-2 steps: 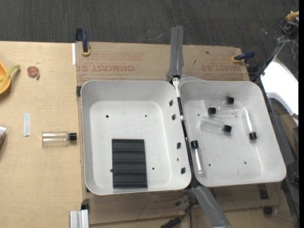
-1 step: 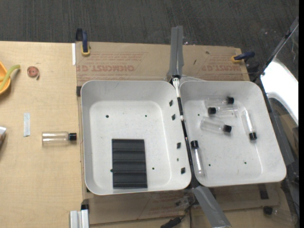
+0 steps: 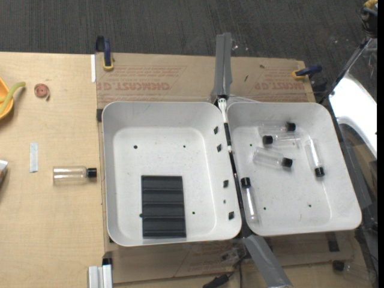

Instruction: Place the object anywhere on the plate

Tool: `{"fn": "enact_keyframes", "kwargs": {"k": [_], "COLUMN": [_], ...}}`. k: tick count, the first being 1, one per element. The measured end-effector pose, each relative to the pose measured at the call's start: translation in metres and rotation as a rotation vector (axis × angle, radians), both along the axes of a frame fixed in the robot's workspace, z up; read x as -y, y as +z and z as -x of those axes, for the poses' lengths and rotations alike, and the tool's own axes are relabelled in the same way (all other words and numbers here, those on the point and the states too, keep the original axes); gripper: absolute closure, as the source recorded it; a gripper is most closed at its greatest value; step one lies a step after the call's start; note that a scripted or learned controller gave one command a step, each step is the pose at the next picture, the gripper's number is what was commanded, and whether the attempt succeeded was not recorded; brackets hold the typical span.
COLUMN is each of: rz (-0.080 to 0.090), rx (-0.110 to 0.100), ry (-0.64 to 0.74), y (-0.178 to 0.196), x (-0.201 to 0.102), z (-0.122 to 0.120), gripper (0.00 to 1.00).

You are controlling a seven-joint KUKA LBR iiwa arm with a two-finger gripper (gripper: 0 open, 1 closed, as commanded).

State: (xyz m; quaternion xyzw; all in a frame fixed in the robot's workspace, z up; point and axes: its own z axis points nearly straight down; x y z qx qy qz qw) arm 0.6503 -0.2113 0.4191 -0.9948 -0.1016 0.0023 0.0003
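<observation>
— End effector, open or closed?

— I cannot tell from this view, so I give it no state.

— Then take me across the table (image 3: 48,233), starting at the left.

— At the far left edge is a yellow-orange object (image 3: 5,98), cut off by the frame. Just right of it lies a small reddish disc (image 3: 41,90). Lower down is a small pale strip (image 3: 33,158), and near it a loose vial (image 3: 73,173) lies on its side, its black cap pointing right toward the bins.

— And the bins?

— Both rest on a cardboard sheet (image 3: 180,77), which is clamped at its far corners. The left bin (image 3: 162,131) holds the black ribbed plate (image 3: 162,206), lying flat at the near middle of the bin floor. The plate's top is bare.

— Where is the object to be placed?

— Across the seam, in the right bin (image 3: 282,203). Five clear vials with black caps lie on its floor. One long vial (image 3: 246,200) lies along the left wall, cap at the far end. Three are clustered near the middle of the far half: an upper vial (image 3: 282,126), a middle vial (image 3: 279,140) and a lower vial (image 3: 270,159). The rightmost vial (image 3: 314,156) lies apart from them, cap toward the near side. All five are well apart from the plate.
</observation>
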Motion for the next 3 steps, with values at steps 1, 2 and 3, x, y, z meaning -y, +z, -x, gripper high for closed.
{"fn": "enact_keyframes", "kwargs": {"k": [1,2,3], "rz": [-0.001,0.0,-0.001], "rx": [-0.001,0.0,-0.001], "ry": [0.067,0.055,0.094], "y": [0.021,0.02,0.021], "x": [0.011,-0.006,0.011], "z": [0.089,0.004,0.068], "gripper": [0.0,0.0,0.0]}}
